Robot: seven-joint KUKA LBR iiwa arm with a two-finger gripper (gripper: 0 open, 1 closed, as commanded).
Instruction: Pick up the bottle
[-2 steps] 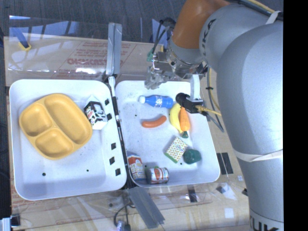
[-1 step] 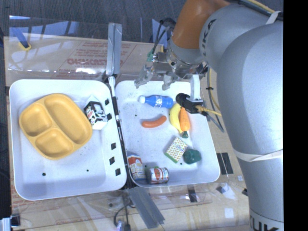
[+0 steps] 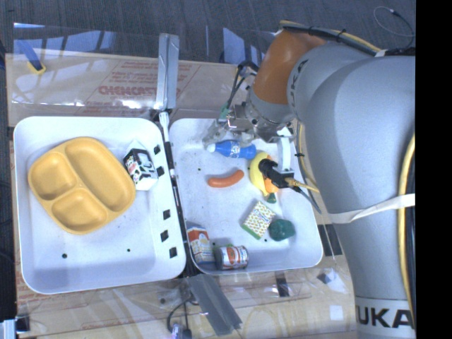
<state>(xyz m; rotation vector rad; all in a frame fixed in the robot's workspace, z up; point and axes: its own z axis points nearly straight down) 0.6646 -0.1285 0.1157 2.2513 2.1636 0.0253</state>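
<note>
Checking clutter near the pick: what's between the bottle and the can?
Camera view: the orange sausage lies between the blue bottle and the can, close under the bottle; below it, bare bin floor.

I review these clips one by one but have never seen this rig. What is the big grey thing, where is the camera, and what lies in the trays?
The grey bulk is a robot arm reaching in from the right, filmed from one fixed camera above. Its end effector is down over a blue bottle in the right bin; whether it grips the bottle is unclear. That bin also has a sausage, banana, patterned packet, green lump and can. The left bin holds a yellow divided plate and a small carton.
</note>
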